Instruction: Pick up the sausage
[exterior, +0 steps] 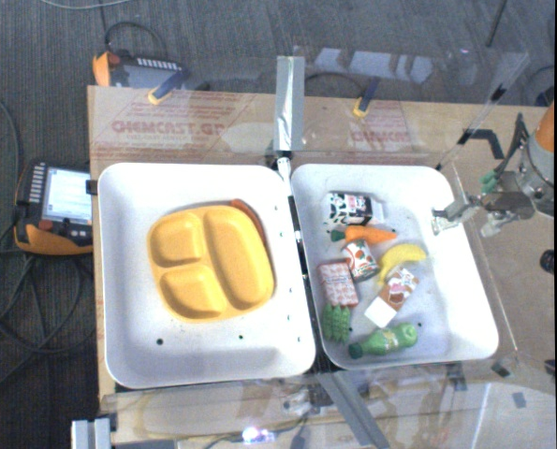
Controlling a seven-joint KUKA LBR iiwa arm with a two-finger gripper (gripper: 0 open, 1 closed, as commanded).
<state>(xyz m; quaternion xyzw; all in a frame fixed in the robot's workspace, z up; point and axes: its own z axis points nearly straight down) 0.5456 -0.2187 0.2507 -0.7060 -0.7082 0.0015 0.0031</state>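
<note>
Reddish sausage point(247, 213) curves, half hidden, behind glossy yellow compartment tray point(212, 260).

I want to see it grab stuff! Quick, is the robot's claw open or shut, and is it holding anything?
Gripper: at the right bin's right edge, above the toys. It is too small and blurry to tell open from shut. Nothing shows between its fingers.

Fixed overhead camera looking down at a slant

It is sitting well above the bench, taking in both shallow white plastic bins point(114, 279) side by side, with grey carpeted floor point(35, 45) showing beyond and the arm entering from the right.
</note>
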